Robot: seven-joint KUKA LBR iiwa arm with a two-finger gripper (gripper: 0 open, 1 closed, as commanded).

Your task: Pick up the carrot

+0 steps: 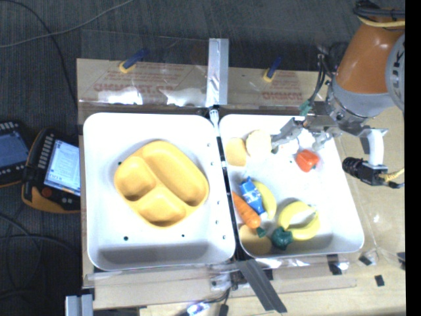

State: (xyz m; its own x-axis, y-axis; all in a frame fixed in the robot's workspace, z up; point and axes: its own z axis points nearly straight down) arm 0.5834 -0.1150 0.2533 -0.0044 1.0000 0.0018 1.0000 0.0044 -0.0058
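The carrot (244,208) is orange with a green end and lies aslant in the right bin (352,199), close to the left wall. It touches a blue carton (252,195). My gripper (301,139) hovers over the bin's far part, up and to the right of the carrot and well apart from it. It is open, its fingers (284,135) spread wide with nothing between them. A small red-orange fruit (306,160) lies just in front of the fingertips.
A yellow banana (299,218), a dark green vegetable (281,237) and two pale round items (236,151) share the right bin. The left bin (99,176) holds a yellow divided plate (161,182). A handheld pendant (52,173) rests left of the bench.
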